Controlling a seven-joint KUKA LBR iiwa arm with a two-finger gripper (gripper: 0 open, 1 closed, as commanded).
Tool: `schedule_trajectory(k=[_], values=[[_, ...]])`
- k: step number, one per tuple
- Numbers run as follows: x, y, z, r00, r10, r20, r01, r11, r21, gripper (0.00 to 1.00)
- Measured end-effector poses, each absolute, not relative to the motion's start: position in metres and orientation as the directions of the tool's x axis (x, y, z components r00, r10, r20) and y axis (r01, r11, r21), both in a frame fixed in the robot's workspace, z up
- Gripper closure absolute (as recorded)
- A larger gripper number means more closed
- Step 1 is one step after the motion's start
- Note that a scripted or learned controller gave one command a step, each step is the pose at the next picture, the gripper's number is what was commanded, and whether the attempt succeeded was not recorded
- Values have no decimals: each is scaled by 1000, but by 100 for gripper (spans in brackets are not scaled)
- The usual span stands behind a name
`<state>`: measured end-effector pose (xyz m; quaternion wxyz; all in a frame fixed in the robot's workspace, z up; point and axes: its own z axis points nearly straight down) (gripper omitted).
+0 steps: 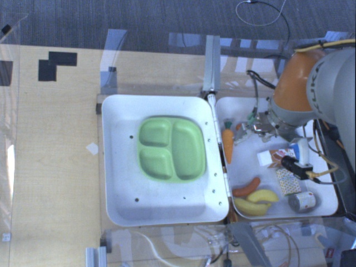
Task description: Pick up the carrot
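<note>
Though crowded, carrot (pixel 227 144) (right bin (pixel 240 105))

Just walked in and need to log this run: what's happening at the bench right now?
The grey arm with the orange band reaches in over the right bin, its hand low near the carrot that lies along that bin's left wall. Nothing shows between its fingers, so the carrot is not picked up yet. A sausage, bananas and small packages lie nearby. The left bin holds a green divided plate.
</note>
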<state>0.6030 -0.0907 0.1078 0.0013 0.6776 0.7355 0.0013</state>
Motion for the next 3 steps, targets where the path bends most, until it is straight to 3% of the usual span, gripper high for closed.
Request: schedule_trajectory(k=[1,2,3], values=[[604,-90,117,-83,997,1,997,83,4,100],[563,-120,194,303,953,0,953,-303,2,100],[564,-119,203,296,955,-1,955,-296,1,100]])
